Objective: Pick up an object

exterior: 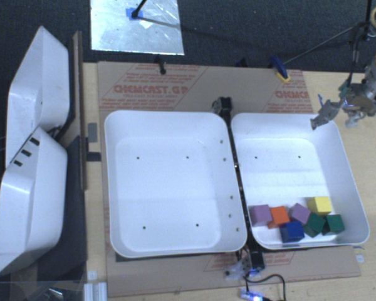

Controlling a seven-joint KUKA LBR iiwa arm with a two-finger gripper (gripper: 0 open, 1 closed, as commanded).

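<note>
Overhead, the claw [329, 113] hangs at the right bin's [338, 149] far right corner, its state impossible to tell from this angle and nothing visible in its grip. Well apart from it, small blocks cluster along the bin's near edge: two purple [259, 214], an orange [279, 216], a blue [292, 231], a yellow [319, 204] and two green [314, 224]. Alongside, the left bin [169, 180] sits on the worktop [188, 83].

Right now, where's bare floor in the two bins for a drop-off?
The left bin has bare floor from wall to wall. The right bin is free across its far and middle floor; its near edge is crowded with the blocks, purple to green. The claw sits over that bin's far right rim.
</note>
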